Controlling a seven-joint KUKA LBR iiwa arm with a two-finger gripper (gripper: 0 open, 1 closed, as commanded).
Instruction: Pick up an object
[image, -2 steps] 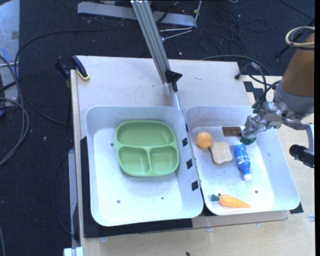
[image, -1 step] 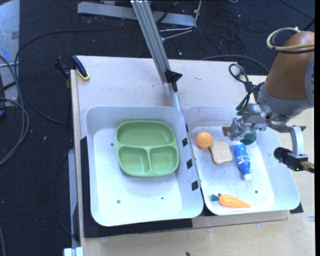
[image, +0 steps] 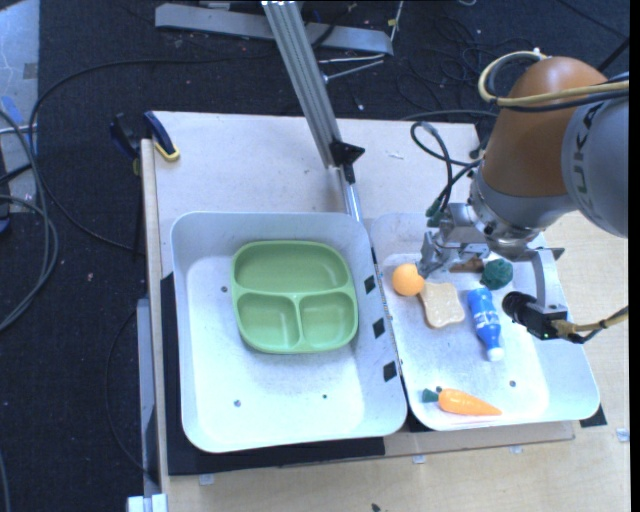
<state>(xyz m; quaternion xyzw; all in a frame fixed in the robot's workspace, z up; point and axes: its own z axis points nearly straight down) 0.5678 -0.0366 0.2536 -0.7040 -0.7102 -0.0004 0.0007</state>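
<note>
I see the gripper (image: 447, 262) low in the right bin (image: 570, 385), above the orange ball (image: 406, 279) and bread slice (image: 443, 306); I cannot tell its state. Blue tube (image: 485, 322) lies beside.

The arm (image: 560, 130) is grey with a rounded orange band, yellowish cable looped over it, black cables trailing

Right white bin (image: 560, 385): crowded upper half — orange ball (image: 406, 279), tan bread-shaped slice (image: 442, 305), blue tube (image: 485, 322) close together. Orange toy carrot (image: 466, 403) lies apart; open floor between.
</note>
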